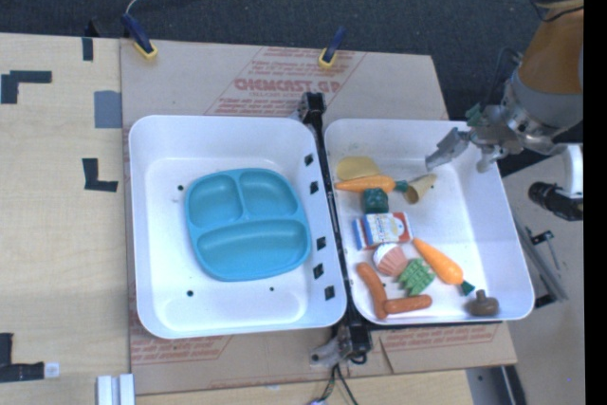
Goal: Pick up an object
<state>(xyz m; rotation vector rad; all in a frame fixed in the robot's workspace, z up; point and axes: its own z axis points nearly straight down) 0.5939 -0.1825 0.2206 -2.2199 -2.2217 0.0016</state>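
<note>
The right bin (493,213) holds several toy foods: a yellow piece (356,168), an orange carrot (365,184), a teal piece (376,200), a small cone (420,188), a little carton (382,229), a second carrot (436,261), a green piece (415,276), two sausages (408,304) and a brown piece (483,304). My gripper (465,155) hangs over the bin's far right corner, above and to the right of the cone. It is open, with nothing between its fingers.
A blue divided plate (248,223) lies in the left bin (152,204). A black divider (322,204) runs between the bins. The arm's orange band (555,52) is at the right edge, and clamps (140,38) hold the cardboard at the back.
</note>
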